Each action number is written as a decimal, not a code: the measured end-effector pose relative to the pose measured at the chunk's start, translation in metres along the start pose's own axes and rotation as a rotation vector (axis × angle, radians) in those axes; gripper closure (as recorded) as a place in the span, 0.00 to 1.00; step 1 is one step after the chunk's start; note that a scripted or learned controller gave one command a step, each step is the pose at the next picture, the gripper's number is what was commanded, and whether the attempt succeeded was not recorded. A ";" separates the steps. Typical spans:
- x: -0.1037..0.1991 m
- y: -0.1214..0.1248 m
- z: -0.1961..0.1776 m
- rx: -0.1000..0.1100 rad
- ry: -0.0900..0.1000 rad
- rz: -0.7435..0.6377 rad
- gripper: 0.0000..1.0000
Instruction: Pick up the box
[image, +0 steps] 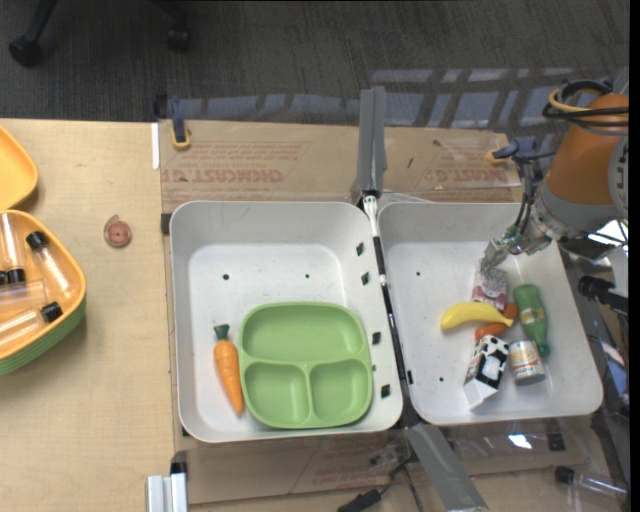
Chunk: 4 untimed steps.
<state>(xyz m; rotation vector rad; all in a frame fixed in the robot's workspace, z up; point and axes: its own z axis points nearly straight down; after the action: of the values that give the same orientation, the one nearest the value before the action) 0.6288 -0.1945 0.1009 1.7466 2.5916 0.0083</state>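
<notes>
I see my arm coming in from the right, over the right bin. Its hand hangs low over the top of a little pile of things in that bin. I cannot tell how the hand is set; it is too small and blurry.

The box I want is a small carton with black and white cow spots. It lies tilted near the front of the right bin, at the low end of the pile, apart from the hand. A small can sits just beside it on the right. A green bottle lies above the can. A yellow banana lies above the box, with something orange tucked under it. A pink and white packet lies right under the hand.

In the left bin I see a green plate with three parts and a toy carrot just beside it. On the tabletop at the far left sits a yellow tray.
</notes>
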 end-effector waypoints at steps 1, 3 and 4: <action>0.053 -0.045 -0.010 0.015 0.010 0.180 1.00; 0.052 -0.046 -0.019 0.015 0.009 0.183 1.00; 0.052 -0.046 -0.019 0.015 0.009 0.183 0.00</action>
<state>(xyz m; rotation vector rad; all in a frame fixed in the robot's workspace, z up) 0.5669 -0.1636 0.1184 1.9863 2.4342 -0.0003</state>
